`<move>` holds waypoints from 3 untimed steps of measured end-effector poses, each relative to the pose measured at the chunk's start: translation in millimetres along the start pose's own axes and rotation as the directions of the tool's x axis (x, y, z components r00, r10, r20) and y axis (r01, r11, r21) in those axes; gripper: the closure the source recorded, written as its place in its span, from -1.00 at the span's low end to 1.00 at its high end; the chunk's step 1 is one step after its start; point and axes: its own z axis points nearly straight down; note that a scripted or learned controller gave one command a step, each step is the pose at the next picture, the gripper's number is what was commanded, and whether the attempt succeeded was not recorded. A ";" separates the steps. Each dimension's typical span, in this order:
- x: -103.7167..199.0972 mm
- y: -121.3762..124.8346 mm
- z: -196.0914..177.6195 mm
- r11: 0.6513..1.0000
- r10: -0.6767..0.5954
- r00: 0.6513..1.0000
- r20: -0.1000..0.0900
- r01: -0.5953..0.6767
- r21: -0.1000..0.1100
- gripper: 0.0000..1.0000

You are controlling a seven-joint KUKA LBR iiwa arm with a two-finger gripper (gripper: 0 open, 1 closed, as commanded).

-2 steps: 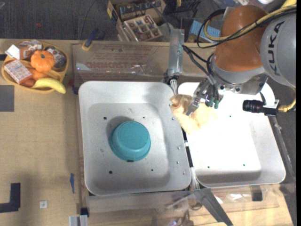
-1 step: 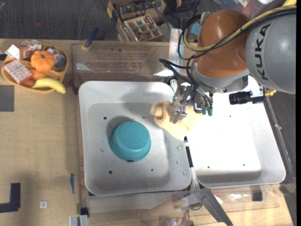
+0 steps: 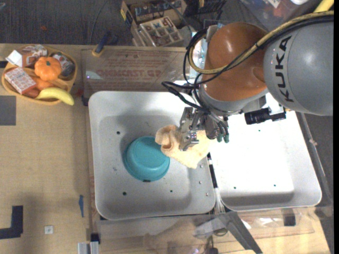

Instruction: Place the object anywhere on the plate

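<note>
1 tan pastry-like object (image 3: 183, 151) under our gripper (image 3: 192, 137); grip state unclear, we can't tell. Risk: it slips beside the teal plate (image 3: 146, 159).

Pincer (image 3: 192, 136) tips and part of the tan object (image 3: 180, 151) beneath them, hidden by the wrist.

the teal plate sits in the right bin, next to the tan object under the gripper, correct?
Not quite: the camera view shows the teal plate in the left bin, not the right bin. The rest holds: the tan object lies beside it, under the gripper.
</note>
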 end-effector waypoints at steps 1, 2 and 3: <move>15.1 55.5 3.5 1.000 -0.005 1.000 0.000 0.005 0.000 1.00; 37.1 102.6 -3.6 1.000 -0.004 1.000 0.000 0.004 0.000 1.00; 37.0 102.4 -3.6 1.000 -0.004 1.000 0.000 0.004 0.000 -1.00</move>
